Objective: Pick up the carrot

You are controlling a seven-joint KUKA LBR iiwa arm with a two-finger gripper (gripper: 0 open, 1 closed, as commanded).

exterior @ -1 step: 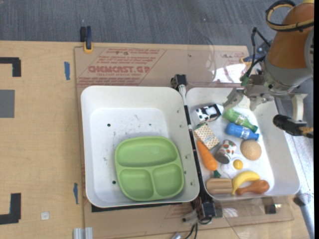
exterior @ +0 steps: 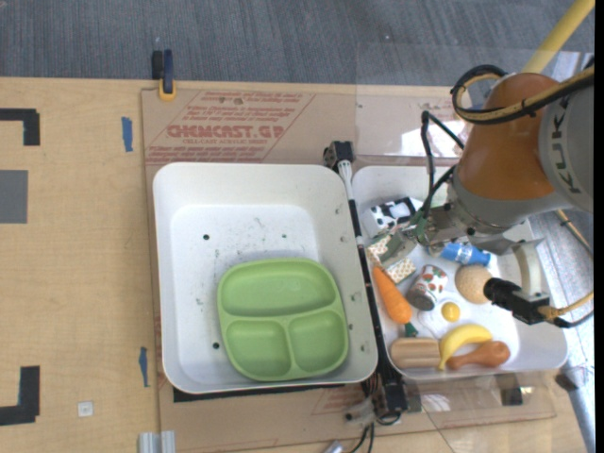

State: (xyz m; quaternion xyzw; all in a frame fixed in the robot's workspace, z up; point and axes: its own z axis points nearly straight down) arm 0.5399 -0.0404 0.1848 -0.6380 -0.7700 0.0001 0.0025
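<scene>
orange and tapered, the carrot (exterior: 390, 293) is seen lying in the right bin (exterior: 552, 347) close against its left wall, its narrow end pointing up toward the gripper. nearer the front edge than the carrot, a hot-dog bun (exterior: 415, 352), a banana (exterior: 462, 340) and a brownish piece (exterior: 489, 354) are laid together. just right of the carrot, a small round patterned object (exterior: 432, 282), a tiny yellow ball (exterior: 450, 312) and a tan egg-like item (exterior: 470, 281) are found. left of the carrot, beyond the wall, a green divided plate (exterior: 281, 317) is held in the left bin (exterior: 189, 206). farther back than the carrot, the gripper (exterior: 427, 231) is seen low over the clutter, apart from the carrot; how its jaws stand cannot be told. a blue item (exterior: 465, 253) lies beside it.
</scene>
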